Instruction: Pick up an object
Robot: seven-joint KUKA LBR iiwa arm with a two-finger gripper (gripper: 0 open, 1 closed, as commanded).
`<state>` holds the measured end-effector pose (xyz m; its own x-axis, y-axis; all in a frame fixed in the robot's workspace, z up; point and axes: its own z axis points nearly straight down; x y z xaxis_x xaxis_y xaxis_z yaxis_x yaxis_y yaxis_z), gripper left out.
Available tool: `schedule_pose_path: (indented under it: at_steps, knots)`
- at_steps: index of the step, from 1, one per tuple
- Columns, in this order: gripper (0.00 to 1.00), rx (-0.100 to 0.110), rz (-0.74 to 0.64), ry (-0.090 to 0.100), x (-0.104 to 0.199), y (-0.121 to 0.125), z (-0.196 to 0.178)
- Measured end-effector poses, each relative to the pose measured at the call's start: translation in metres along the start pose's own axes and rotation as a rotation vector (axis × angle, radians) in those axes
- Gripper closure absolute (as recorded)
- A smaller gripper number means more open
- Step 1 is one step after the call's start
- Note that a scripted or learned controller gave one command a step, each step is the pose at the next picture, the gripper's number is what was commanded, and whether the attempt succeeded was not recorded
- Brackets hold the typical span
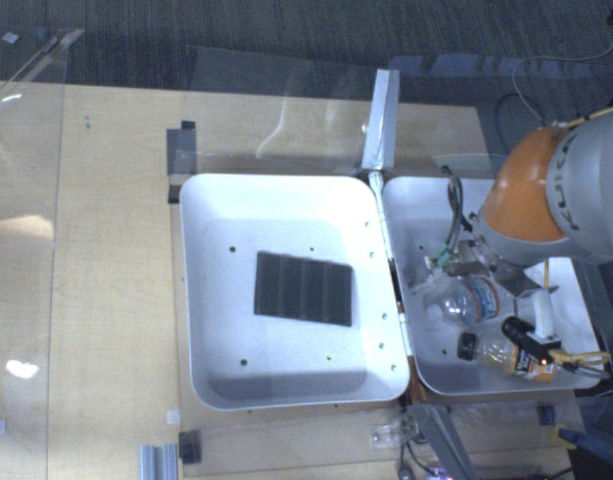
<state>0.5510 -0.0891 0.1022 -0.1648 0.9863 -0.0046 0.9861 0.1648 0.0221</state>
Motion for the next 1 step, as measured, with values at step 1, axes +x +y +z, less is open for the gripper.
schedule_pose_path:
  at_steps: [1]
  knots:
    - [0.0,0.01,-0.067,0.002,-0.0673,-0.0396,0.0119]
